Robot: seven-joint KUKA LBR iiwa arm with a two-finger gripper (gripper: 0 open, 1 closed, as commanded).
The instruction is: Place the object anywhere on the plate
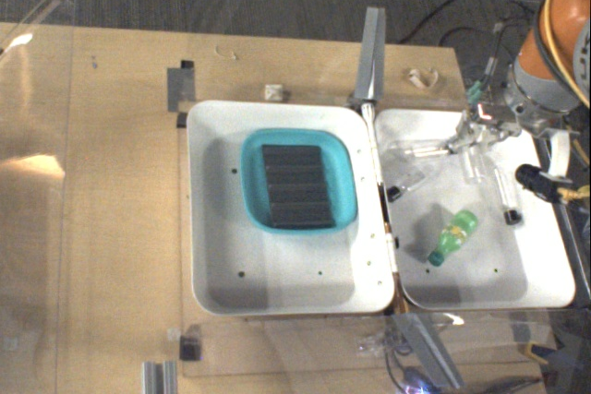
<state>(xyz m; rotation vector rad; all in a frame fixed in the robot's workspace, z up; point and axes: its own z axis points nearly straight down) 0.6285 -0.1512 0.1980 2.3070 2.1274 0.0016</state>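
A small green bottle (452,237) lies on its side on the floor of the right bin (545,286), its cap pointing toward the front left. The teal plate (343,163) sits in the left bin (217,272) and carries a dark ridged insert. My gripper (452,201) hangs over the back of the right bin, just behind the bottle. Its clear fingers (506,191) are spread wide and open, with nothing between them. The bottle is apart from the fingers.
A grey upright post (372,51) stands at the back between the two bins. The raised rims of both bins meet in the middle (383,226). Cables and a black fitting (545,182) sit at the right bin's edge.
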